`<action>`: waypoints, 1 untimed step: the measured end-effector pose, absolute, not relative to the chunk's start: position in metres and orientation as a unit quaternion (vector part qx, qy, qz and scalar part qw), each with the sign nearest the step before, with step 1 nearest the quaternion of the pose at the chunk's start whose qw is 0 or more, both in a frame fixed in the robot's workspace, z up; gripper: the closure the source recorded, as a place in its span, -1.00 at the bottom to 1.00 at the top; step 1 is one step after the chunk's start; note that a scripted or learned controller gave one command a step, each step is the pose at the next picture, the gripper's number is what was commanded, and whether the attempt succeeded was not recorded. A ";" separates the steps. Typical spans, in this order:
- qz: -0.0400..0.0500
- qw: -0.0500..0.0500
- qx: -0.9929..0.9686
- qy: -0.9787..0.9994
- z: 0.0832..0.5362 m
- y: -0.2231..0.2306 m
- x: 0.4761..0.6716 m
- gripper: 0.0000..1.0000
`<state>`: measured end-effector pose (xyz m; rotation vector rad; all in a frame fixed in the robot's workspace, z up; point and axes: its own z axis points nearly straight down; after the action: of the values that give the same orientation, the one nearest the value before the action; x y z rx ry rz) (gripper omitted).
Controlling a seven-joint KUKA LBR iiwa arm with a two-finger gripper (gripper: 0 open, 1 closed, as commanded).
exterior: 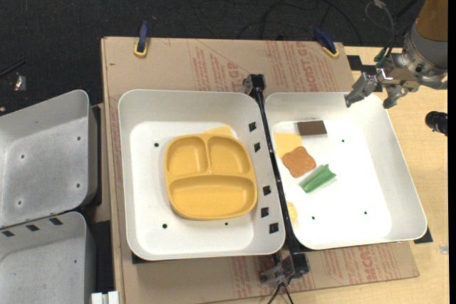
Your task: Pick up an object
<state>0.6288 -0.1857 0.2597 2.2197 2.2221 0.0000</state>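
**A:** Three small things lie in the right bin (399, 174), and you can pick any one. There is a dark brown block (311, 128), a tan slab (298, 161) and a green piece (317, 179).

**B:** Where is the gripper (376, 90) now?

**A:** It hangs over the far right corner of that bin, up above the rim. Two fingers (358, 93) stick out well apart, so the jaws look open to me. Nothing sits between them.

**B:** So which way do I go?

**A:** Go left and toward the near side. The block is nearest to the jaws. It lies close to the far wall, with its long side running left to right. The slab is a bit further on, and the green piece lies just beside it, touching or almost touching. The green piece lies slanted, with its right end further back.

**B:** Is there room?

**A:** I think so. The floor is flat and white, and bare around the block. The slab and the green piece are crowded, so they could be harder. The left bin (135, 153) has a yellow tray (211, 176) in it, well apart from your things.
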 end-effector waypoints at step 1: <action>-0.001 -0.001 0.706 0.708 0.205 -0.180 0.638 -1.00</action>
<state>0.6379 -0.1803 0.2048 2.2188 2.2271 -0.0031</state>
